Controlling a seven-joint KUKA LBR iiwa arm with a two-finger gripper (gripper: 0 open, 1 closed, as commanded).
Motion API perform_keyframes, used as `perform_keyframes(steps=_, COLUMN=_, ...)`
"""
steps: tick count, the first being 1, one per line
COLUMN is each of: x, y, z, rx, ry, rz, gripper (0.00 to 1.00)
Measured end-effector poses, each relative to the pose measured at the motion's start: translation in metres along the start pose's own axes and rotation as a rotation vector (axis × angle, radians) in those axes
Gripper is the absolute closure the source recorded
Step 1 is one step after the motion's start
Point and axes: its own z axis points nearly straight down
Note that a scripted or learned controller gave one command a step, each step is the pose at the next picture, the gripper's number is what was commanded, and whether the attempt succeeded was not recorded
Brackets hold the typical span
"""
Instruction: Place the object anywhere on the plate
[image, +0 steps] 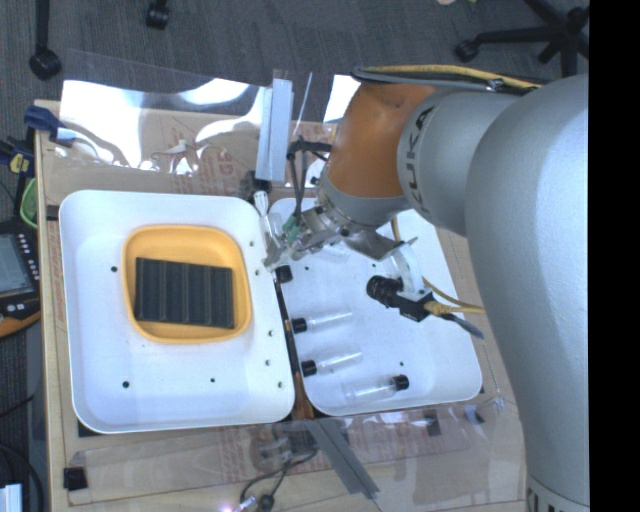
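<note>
Yellow plate (185, 245) carries a dark ribbed insert (185, 292). Both bins (100, 380) are white. Clear syringes (322, 322) have black caps. The arm (500, 150) is grey with an orange band (365, 140).

My arm (500, 200) fills the right of frame, orange band upper centre, wrist angled down-left. Gripper (285, 245) sits centre frame.

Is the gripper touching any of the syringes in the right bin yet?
Apart. The camera view shows the gripper at the bin's top-left corner, with bare white floor between it and the nearest syringe.
</note>
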Motion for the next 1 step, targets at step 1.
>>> perform_keyframes(steps=1, x=-0.0003, y=-0.0001, z=-0.0001, rx=0.000, ry=0.000, rz=0.001, gripper=0.00)
